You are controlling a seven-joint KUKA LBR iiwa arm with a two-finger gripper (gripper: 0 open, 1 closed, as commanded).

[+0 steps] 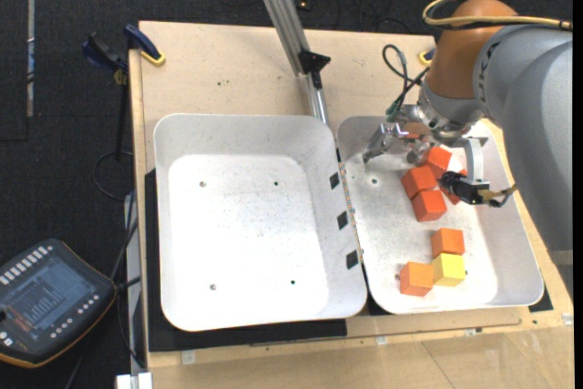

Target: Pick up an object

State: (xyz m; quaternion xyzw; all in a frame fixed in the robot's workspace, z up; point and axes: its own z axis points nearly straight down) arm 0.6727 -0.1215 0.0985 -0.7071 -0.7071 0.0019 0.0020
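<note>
Several blocks lie in the right bin (512,285). Two red-orange blocks (424,192) sit close together in its upper middle, and a third red-orange one (439,158) lies just behind them, partly under the wrist. Nearer the front are an orange block (447,241), a yellow block (450,270) and another orange block (415,279), bunched together. My gripper (386,142) hangs low over the far left part of the right bin, left of and slightly behind the red-orange blocks. I see nothing in it.
The left bin (166,143) lies beside the right one, their rims meeting in the middle. A slanted aluminium pole (281,6) comes down from the top to the bins' far junction. A blue clamp (135,45) grips the bench's far left corner. A teach pendant (46,301) rests at lower left.
</note>
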